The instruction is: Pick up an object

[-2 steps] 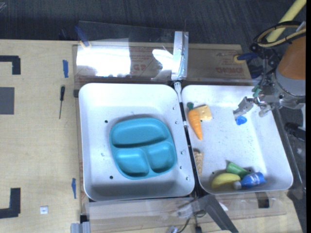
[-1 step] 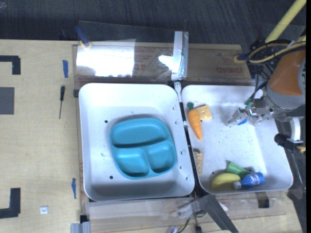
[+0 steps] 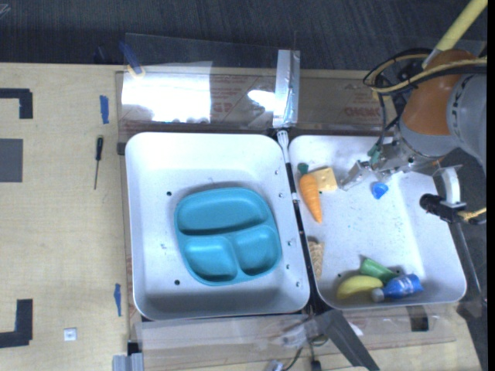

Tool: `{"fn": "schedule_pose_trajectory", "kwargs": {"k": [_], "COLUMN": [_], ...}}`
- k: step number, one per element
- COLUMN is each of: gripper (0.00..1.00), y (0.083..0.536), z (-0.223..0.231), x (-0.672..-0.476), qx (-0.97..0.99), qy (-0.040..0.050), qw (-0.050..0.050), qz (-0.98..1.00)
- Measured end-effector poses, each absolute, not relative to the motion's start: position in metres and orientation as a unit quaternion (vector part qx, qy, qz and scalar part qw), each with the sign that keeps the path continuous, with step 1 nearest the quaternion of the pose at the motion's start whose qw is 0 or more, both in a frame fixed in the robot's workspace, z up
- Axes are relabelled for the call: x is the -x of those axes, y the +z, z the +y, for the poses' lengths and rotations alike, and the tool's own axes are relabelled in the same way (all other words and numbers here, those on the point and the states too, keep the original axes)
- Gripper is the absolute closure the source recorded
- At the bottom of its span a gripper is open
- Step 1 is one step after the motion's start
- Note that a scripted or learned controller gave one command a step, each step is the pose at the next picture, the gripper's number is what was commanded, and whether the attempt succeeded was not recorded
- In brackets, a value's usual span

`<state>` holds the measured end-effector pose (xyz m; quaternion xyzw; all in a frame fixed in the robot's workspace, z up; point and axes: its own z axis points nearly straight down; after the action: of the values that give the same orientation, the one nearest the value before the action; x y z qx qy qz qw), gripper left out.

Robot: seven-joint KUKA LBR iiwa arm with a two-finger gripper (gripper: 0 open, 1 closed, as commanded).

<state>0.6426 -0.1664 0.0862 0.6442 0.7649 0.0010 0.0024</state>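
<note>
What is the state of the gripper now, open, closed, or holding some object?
Gripper: cannot be told; it sits low in the right bin, between the carrot and a small blue object.

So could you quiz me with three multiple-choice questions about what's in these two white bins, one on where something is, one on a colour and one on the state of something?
1. Where does the blue divided tray lie?
A. left bin
B. right bin
C. on the wooden bench

2. What colour is the carrot?
A. purple
B. orange
C. white

3. How do the banana and blue bottle sit?
A. in separate bins
B. stacked on the tray
C. close together in the right bin's near corner

Answers:
1 A: the tray rests on the left bin floor.
2 B: it is orange with a green top.
3 C: both lie by the green item.
</note>
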Motion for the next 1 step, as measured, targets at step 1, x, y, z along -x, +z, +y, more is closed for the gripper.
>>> {"fn": "schedule_pose_trajectory", "kwargs": {"k": [1], "gripper": [0.00], "y": [0.0878], "z": [-0.2140], "x": [-0.6366], "qx": [-0.588], "qy": [0.0056], "qw": [-0.001], "qz": [0.809]}}
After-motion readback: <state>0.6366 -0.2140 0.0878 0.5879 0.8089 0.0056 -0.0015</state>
